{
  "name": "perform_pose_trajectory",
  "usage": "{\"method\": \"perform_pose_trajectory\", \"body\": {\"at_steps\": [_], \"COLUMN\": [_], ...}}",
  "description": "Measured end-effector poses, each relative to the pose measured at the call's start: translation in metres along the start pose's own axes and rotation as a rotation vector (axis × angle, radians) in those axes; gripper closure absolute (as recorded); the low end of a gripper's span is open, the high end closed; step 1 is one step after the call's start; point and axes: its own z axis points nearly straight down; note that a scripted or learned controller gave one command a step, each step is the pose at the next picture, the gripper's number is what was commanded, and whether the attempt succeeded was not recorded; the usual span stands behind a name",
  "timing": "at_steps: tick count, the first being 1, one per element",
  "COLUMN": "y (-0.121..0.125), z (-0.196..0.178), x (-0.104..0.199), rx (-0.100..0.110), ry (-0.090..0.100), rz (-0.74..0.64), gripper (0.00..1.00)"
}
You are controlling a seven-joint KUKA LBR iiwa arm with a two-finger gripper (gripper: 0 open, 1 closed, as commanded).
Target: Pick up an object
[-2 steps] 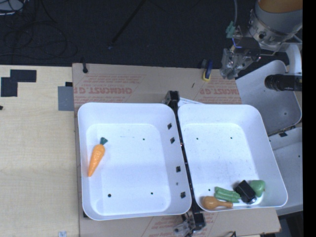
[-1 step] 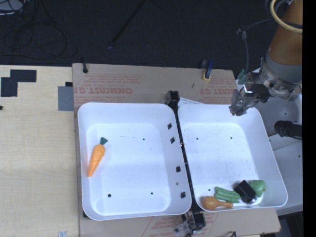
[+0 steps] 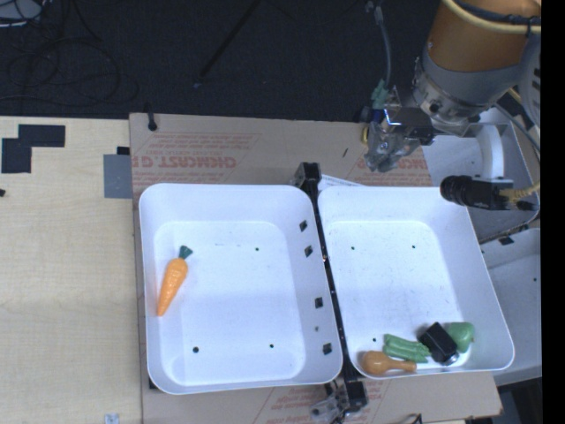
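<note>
A: Pale wood and a brown cardboard sheet (image 3: 265, 148) are covering the worktop (image 3: 62, 263), and two white bins are sitting on the cardboard side by side. What is lying in the left bin (image 3: 225, 197)?

B: A toy carrot (image 3: 172, 281) is lying alone near its left wall, green top pointing away from the camera. In the right bin (image 3: 402, 201), everything is crowding into the near corner.

A: And the arm (image 3: 481, 34)?

B: It is reaching in from the upper right, its orange band cut off by the frame's top edge. The gripper (image 3: 386, 153) is hanging over the cardboard just beyond the right bin's far rim, well apart from every object. It is small and cluttered with cables, so I cannot tell how its fingers are standing.

A: That corner pile?

B: A black block (image 3: 438, 343) is lying partly over a green piece (image 3: 460, 333), hiding its shape. A green pod-like toy (image 3: 405, 348) is lying just beside it, touching an orange pear-shaped one (image 3: 385, 363).
</note>
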Motion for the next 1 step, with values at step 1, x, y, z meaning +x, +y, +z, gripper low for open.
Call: {"method": "perform_pose_trajectory", "body": {"at_steps": [1], "y": [-0.0191], "z": [0.0905], "x": [-0.0177], "rx": [0.013], "ry": [-0.002], "rz": [0.01], "gripper": [1.0]}}
